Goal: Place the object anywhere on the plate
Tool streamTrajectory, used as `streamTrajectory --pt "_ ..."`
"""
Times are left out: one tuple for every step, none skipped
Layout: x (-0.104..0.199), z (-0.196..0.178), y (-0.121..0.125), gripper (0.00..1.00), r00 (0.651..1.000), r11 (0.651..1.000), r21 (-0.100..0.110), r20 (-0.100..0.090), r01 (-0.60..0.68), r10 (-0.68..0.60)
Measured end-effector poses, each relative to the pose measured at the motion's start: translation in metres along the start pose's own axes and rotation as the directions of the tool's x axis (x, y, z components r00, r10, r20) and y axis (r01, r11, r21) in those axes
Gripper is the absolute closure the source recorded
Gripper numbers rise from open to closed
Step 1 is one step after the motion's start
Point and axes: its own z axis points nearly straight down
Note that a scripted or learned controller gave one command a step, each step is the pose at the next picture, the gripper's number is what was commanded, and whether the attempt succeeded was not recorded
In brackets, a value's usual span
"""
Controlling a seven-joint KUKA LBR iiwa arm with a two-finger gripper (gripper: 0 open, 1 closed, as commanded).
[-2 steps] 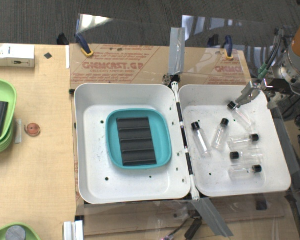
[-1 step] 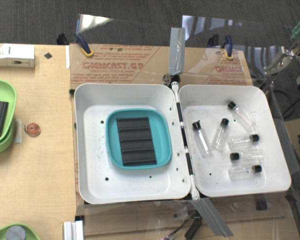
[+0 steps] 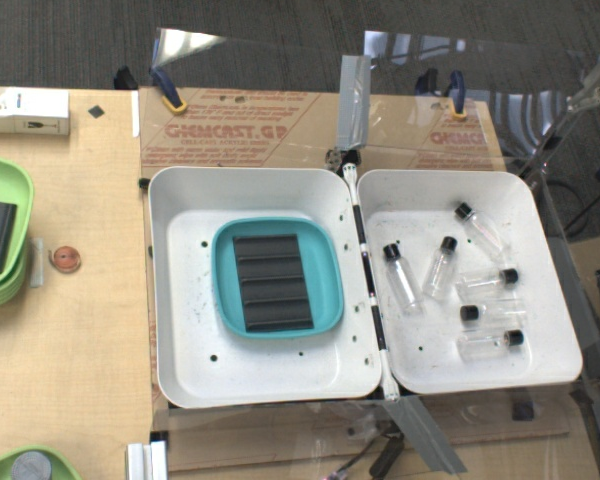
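Nothing sits on the teal plate in the left bin yet, so the step in hand is picking a vial. No gripper is visible, so its state cannot be told. Best choice — the nearest vial in the right bin, lying apart from the others: close across its width. Its long axis runs up-down, black cap toward the far edge.

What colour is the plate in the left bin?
Teal, with a black ribbed insert; the plate shows in the camera view.
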Motion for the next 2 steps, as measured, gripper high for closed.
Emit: streamTrajectory --pt "-0.0034 -0.0001 0.0489 0.0 0.987 0.987 0.0 -0.001 -0.158 0.158" --pt "-0.0035 -0.0001 0.0489 0.0 0.987 0.987 0.001 -0.001 -0.158 0.158"
